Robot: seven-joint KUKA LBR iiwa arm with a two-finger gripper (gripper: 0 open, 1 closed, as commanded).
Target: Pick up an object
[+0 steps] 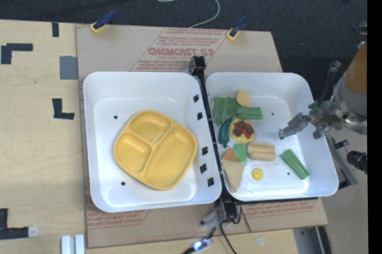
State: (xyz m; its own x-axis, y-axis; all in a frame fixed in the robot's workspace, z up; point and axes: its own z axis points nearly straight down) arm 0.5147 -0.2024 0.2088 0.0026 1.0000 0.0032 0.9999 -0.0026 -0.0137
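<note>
The end effector (296,126) is seen over the right shallow white bin (298,86), toward three o'clock within it, and whether it is open or closed cannot be told; nothing is seen held by it. A green plastic stick (295,164) is found just at five o'clock from it, while a cluster of toy food pieces (241,127) is gathered at the bin's nine o'clock side. A yellow divided plastic plate (156,149) is set in the left shallow white bin (95,91).
</note>
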